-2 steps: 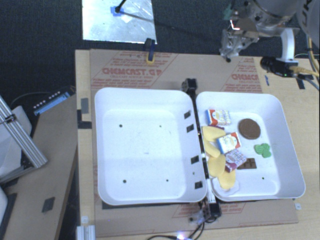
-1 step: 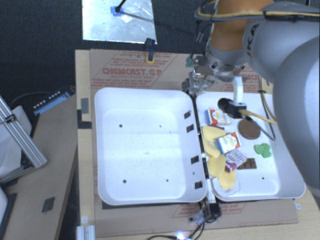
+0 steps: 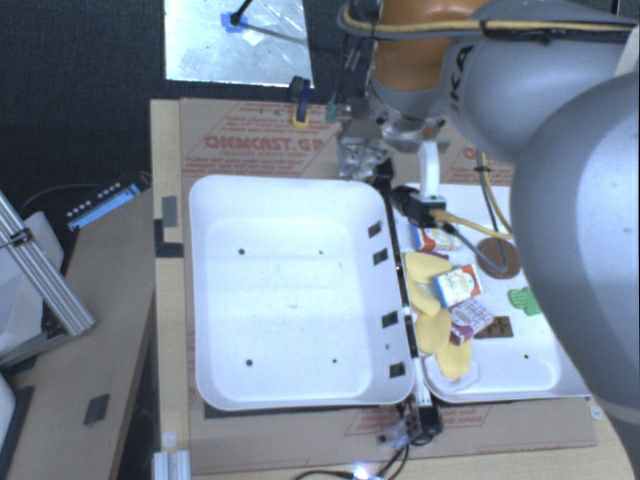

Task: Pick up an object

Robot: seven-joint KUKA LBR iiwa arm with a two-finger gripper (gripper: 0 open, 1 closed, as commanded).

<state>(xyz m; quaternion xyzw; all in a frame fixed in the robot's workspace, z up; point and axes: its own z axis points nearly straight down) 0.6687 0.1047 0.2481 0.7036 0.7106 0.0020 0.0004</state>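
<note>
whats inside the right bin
The right bin holds yellow pieces, a small carton, a dark packet, a green item and a brown disc. The arm covers its far side.

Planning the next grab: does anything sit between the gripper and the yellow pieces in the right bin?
Nothing visible does. The gripper hangs over the far end of the divider, and the yellow pieces lie nearer the camera, uncovered except for a small carton on one.

The grey arm [image 3: 560, 118] reaches in from the right, its orange-banded wrist [image 3: 425, 18] bent downward.
</note>
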